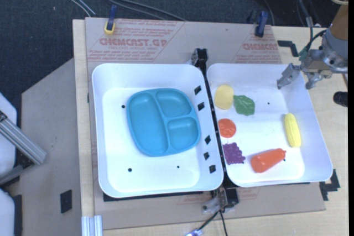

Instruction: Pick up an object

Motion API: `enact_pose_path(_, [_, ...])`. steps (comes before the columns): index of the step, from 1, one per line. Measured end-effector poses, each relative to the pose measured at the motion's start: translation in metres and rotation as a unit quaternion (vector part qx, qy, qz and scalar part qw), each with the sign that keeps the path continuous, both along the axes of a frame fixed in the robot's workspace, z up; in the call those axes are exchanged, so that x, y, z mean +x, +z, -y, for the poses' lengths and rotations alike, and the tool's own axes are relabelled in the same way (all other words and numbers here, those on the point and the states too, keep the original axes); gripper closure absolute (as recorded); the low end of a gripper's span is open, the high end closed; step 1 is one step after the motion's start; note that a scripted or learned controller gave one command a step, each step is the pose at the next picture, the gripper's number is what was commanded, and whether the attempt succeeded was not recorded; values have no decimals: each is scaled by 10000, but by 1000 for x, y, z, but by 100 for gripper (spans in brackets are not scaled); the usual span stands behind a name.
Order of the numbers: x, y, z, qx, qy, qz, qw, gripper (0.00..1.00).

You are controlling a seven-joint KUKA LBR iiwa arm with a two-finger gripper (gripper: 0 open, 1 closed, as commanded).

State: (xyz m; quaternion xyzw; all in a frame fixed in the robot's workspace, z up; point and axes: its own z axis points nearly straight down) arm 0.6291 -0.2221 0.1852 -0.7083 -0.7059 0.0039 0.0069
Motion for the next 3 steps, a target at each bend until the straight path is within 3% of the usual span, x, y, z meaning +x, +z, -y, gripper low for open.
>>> enact_pose_path(1, [4,10,-1,-19,19,76,10000,0])
enact_pose_path(3, [5,-101,-4,26,37,68,10000,0])
